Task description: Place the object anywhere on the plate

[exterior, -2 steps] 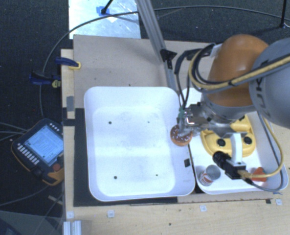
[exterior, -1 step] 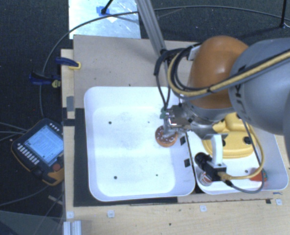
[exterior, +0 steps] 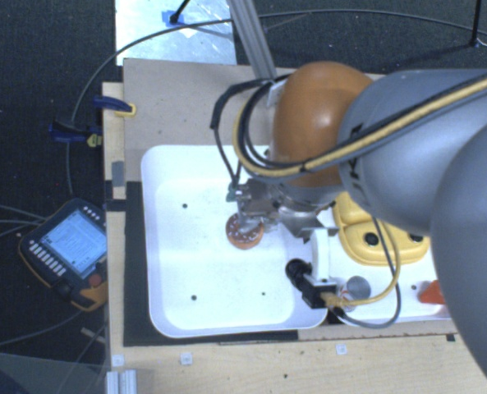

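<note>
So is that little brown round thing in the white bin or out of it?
In. The brown round object lies on the floor of the left white bin, inside its rim, right beneath the gripper.

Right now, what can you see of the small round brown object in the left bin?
The small brown object is round and flat-looking, reddish-brown with a paler, speckled centre; material is too blurred to tell. It lies on the floor of the left white bin, toward its right half. The gripper sits directly above it and covers its upper edge, so whether it is gripped cannot be told. The yellow plate lies to its right, apart from it.
</note>
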Available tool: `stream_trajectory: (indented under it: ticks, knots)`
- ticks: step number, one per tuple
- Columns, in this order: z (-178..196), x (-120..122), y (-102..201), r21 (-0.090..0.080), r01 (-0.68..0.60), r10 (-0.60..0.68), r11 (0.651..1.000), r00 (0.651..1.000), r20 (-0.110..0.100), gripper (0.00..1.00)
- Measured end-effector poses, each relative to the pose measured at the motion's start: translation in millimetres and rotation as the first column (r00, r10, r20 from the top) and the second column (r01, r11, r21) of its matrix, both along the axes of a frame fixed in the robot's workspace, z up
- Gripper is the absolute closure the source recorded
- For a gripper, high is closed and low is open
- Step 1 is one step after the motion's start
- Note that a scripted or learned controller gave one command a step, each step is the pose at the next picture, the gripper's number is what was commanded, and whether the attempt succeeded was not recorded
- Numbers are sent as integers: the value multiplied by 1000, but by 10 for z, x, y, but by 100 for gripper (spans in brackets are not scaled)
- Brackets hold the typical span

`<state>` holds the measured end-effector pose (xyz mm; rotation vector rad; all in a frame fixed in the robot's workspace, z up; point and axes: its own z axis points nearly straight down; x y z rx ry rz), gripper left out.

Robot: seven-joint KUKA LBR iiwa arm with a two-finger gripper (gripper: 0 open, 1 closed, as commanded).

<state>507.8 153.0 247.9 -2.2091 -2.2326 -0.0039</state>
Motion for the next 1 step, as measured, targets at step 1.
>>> stream_trajectory:
  ticks: [1]
  knots:
    - [1,3,-32,-1,6,-6,1000,1000,0,0]
